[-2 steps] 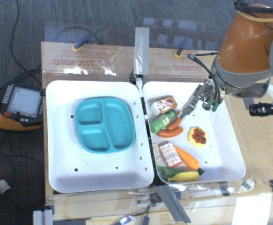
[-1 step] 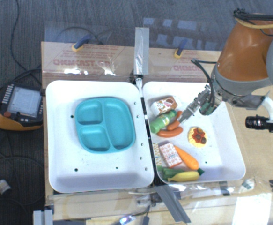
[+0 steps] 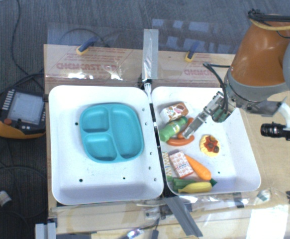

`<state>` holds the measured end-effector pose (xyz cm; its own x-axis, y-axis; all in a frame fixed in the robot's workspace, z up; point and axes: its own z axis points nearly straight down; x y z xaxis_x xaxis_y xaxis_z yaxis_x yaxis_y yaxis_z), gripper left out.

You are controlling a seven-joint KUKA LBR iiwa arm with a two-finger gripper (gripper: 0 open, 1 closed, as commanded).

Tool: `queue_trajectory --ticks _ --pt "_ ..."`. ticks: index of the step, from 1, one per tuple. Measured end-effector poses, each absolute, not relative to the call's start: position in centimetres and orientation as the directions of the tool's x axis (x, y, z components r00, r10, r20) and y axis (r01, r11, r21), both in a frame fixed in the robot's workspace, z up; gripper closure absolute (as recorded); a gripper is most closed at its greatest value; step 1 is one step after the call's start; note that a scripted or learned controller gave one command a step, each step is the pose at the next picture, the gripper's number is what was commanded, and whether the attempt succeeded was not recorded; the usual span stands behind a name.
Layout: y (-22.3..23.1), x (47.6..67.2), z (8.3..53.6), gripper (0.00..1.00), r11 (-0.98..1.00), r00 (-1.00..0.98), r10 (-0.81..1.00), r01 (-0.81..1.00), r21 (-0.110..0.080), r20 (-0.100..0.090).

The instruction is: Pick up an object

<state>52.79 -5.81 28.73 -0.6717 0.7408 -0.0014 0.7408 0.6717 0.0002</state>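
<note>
The right bin [image 3: 244,148] holds several toy foods. A green bottle [image 3: 171,128] lies at its left side, with a brown and white packet [image 3: 174,111] above it and a red sausage [image 3: 180,141] below it. A small pizza [image 3: 210,145], an orange carrot [image 3: 199,168], a pink boxed snack [image 3: 180,164] and a yellow banana [image 3: 197,187] lie lower down. My gripper [image 3: 188,131] reaches in from the right, its tip low over the right end of the green bottle and the sausage.
The left bin [image 3: 65,173] holds a teal divided plate [image 3: 111,132]. A metal divider strip [image 3: 149,59] runs between the bins at the back. A handheld pendant [image 3: 18,113] lies on the floor at the left. The arm's orange band [image 3: 261,44] looms over the right bin's far corner.
</note>
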Motion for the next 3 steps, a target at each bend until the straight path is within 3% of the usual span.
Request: queue_trajectory --ticks 1,2,3 --pt "-5.4 54.7 26.9 0.00 0.667 -0.667 0.745 0.745 -0.002 -0.003" --pt "-9.6 51.1 21.2 0.00 0.590 -0.590 0.807 0.807 -0.003 -0.001" --pt "-11.8 48.6 10.3 0.00 0.755 -0.755 0.656 0.656 0.001 -0.001"
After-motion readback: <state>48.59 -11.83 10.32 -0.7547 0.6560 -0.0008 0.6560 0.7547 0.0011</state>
